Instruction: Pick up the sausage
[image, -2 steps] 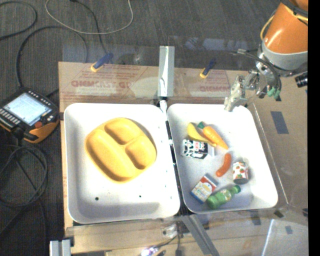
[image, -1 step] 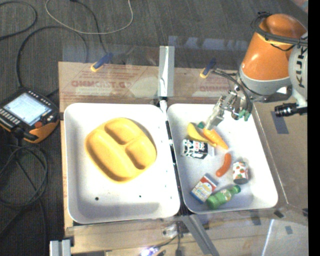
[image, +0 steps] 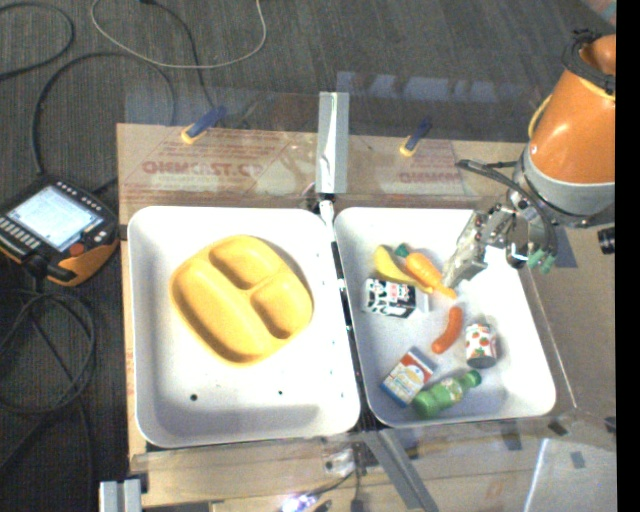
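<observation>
Hand (image: 462, 262) above carrot, grip state unclear; sausage (image: 448, 330) just below, apart.

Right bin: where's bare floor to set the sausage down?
Bare floor in the right bin: the left strip below the milk carton, and the right side past the sausage. Crowded around the carrot, under the gripper.

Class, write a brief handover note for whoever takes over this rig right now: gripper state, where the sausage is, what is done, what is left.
Gripper: above the right bin, near the carrot, holding nothing visible.
Sausage: lying in the right bin, between the cow-print carton and the strawberry carton.
Done: arm is over the bin.
Left: move to the sausage, grasp it, lift it.
</observation>
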